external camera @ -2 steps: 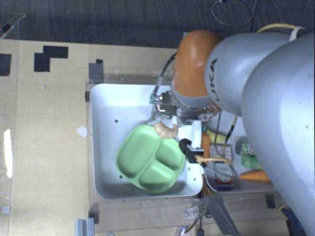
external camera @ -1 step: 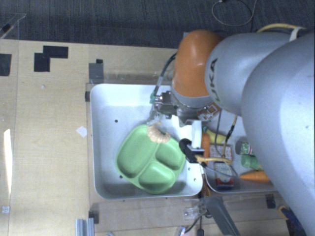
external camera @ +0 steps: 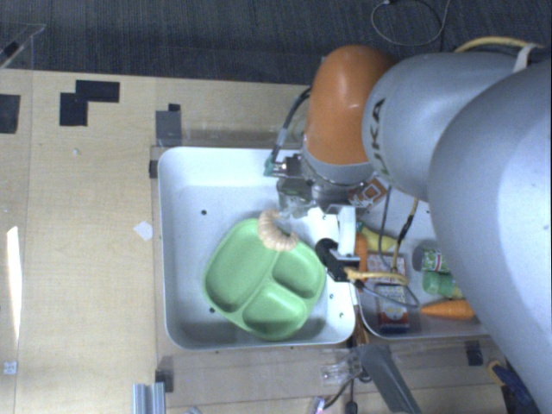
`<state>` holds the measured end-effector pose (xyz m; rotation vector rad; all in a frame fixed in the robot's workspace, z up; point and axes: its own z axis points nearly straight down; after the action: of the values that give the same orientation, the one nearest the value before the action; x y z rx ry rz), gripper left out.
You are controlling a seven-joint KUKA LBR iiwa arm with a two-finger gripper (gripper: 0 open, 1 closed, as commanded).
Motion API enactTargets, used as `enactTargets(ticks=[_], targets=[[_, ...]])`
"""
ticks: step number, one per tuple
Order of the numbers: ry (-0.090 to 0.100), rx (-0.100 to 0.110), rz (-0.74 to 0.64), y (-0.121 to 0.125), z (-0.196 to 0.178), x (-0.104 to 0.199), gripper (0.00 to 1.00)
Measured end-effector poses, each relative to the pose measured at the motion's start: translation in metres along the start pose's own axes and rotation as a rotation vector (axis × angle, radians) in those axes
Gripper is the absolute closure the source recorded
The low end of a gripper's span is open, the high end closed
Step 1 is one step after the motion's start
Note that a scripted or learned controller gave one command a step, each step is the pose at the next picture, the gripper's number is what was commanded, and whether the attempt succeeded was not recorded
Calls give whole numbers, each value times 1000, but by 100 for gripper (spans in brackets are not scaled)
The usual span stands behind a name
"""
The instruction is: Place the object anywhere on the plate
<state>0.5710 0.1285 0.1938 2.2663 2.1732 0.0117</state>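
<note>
A green plate with several compartments point(external camera: 259, 283) lies in the left white bin point(external camera: 185, 231). A beige, ring-shaped object point(external camera: 276, 232) rests at the plate's upper rim. My gripper point(external camera: 289, 210) hangs right above that object, under the orange wrist band point(external camera: 345, 102). The wrist hides most of the gripper.
The right bin point(external camera: 414, 330) holds an orange carrot-like piece point(external camera: 444, 310), a green and white item point(external camera: 434, 260), yellow pieces and a small dark box. The grey arm covers the right of the view. The bench to the left is bare wood with black markers.
</note>
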Motion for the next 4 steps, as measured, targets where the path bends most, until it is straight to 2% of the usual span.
enactTargets(ticks=[1,2,3,4], targets=[[0,0,0,0,0,0,0],[2,-3,2,2,-11,0,100],[-2,4,27,-26,-25,18,100],[-2,5,-67,-40,5,54,100]])
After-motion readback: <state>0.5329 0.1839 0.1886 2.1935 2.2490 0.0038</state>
